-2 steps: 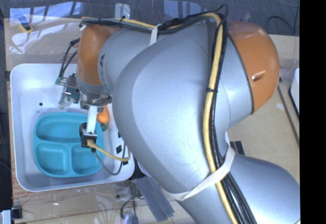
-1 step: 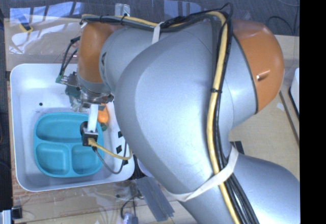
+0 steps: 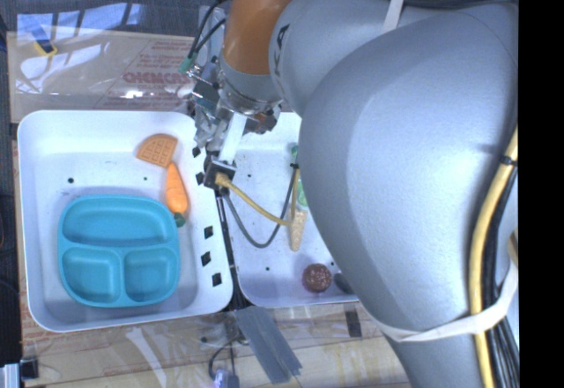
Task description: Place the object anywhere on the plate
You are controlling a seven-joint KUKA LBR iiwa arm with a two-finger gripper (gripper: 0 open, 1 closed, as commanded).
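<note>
A blue plate [image 3: 115,245] with three compartments lies in the left bin [image 3: 33,201], towards its front, with nothing on it. Just behind its right corner lies an orange carrot [image 3: 176,190], its green end touching the plate's rim. A tan waffle-like piece [image 3: 158,150] rests behind the carrot. My gripper [image 3: 205,120] hangs over the wall between the two bins, a little right of and behind the waffle piece. I see nothing held in it.
The right bin [image 3: 264,285] holds a brown ball [image 3: 316,278] near its front, and a pale long piece [image 3: 299,226] with something green [image 3: 300,188] beside it. My arm covers most of that bin. A clear plastic sheet [image 3: 97,60] lies behind the left bin.
</note>
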